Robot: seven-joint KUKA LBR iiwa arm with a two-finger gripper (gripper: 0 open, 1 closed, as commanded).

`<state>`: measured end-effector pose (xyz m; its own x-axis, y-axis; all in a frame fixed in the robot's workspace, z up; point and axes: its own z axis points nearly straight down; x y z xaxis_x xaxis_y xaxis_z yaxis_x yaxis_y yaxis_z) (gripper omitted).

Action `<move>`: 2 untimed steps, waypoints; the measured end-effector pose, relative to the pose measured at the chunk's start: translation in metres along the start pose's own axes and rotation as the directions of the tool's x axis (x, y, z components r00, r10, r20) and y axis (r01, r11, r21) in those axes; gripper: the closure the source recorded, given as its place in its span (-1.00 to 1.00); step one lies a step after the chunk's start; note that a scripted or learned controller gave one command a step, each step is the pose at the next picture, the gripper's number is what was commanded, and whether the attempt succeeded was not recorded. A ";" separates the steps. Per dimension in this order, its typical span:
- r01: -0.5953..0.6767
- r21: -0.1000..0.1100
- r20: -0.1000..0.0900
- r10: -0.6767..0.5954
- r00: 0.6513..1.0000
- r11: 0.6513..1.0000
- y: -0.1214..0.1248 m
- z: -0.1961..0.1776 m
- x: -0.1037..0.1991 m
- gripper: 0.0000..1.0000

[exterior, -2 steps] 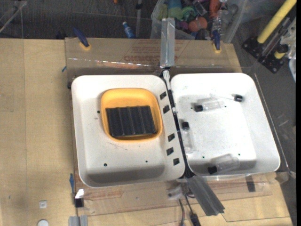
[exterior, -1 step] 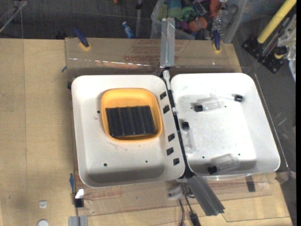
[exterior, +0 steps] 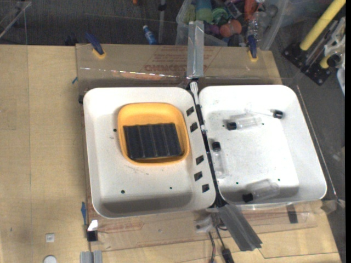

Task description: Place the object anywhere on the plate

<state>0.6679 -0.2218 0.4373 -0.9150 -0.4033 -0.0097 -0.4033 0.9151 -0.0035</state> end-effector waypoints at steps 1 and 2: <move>0.206 -0.003 -0.002 -0.206 0.979 0.979 0.001 0.004 0.000 1.00; 0.539 -0.002 0.001 -0.539 0.842 0.842 0.000 0.000 0.000 1.00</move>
<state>0.6678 -0.2216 0.4369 -0.5535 -0.8328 -0.0069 -0.8328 0.5536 -0.0064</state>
